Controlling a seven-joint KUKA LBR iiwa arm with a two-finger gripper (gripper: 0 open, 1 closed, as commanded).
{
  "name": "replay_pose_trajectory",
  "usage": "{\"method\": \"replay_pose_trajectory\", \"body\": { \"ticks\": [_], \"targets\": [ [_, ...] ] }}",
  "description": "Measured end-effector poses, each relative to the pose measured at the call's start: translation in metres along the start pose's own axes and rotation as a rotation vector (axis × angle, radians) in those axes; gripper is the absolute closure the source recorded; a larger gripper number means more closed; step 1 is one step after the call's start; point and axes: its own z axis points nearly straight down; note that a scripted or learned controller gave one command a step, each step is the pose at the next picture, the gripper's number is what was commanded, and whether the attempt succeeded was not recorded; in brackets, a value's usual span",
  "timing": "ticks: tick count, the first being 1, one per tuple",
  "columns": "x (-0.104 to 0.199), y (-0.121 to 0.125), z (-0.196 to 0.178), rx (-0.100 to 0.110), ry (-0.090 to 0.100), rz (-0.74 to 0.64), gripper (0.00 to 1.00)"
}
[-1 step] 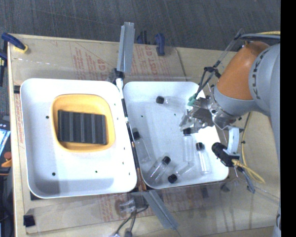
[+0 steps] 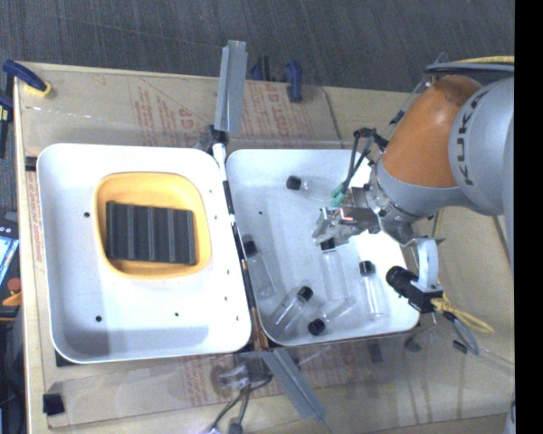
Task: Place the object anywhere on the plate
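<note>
Yellow plate (image 2: 152, 184), white bins (image 2: 63, 242), orange-banded grey arm (image 2: 452, 143).

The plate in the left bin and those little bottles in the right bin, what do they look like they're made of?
The plate looks like matte plastic: a smooth yellow-orange rim around a dark ribbed centre, though glazed ceramic can't be ruled out. The bottles appear to be clear glass or plastic, since the white bin shows through them, with black caps, likely plastic.

Arm: smooth grey metal KUKA arm (image 2: 489, 143), rounded casing, dark "KU" lettering on side.
Band: glossy orange band (image 2: 430, 138) above wrist.
Cables: thin black and green wires (image 2: 355, 165) nr wrist.
Hand: small metallic hand (image 2: 338, 224), red spot.
</note>
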Motion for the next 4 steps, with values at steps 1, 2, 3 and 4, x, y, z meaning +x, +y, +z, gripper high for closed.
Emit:
{"method": "replay_pose_trajectory", "body": {
  "ticks": [1, 2, 3, 4],
  "targets": [
    [0.031, 0.036, -0.005, -0.007, -0.003, -0.257, 1.0],
    [0.069, 0.06, -0.01, -0.008, -0.005, -0.537, 1.0],
    [0.124, 0.073, 0.019, -0.002, -0.003, -0.861, 1.0],
    [0.124, 0.073, 0.019, -0.002, -0.003, -0.861, 0.0]
  ]
}}
